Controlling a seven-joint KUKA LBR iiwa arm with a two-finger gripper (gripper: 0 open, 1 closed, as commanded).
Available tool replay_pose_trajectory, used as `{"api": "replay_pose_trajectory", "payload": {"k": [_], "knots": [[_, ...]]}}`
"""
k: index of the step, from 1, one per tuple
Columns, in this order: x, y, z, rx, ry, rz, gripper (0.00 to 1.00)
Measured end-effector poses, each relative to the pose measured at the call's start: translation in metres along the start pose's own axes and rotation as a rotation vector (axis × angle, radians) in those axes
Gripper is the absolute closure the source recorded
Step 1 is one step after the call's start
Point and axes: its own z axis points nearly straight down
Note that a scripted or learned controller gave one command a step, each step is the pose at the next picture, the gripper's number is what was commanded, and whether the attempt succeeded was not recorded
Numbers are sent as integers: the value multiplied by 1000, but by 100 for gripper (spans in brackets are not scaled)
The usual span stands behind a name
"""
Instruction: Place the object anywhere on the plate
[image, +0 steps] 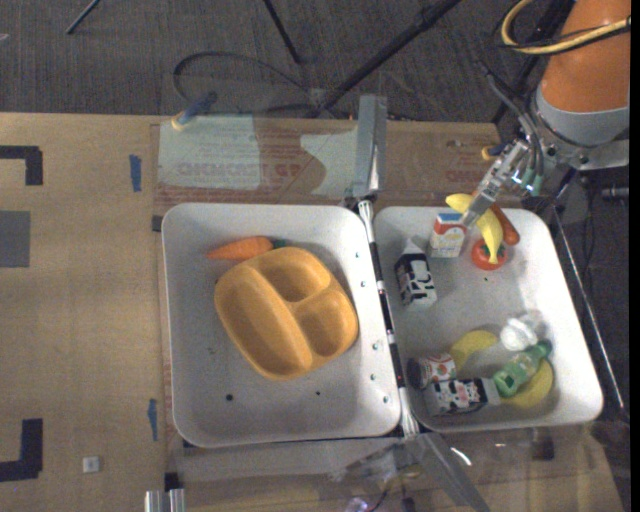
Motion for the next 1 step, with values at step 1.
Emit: {"api": "replay_pose_trajectory", "payload": {"k": [1], "knots": [[79, 66, 18, 0, 3, -162, 100]]}}
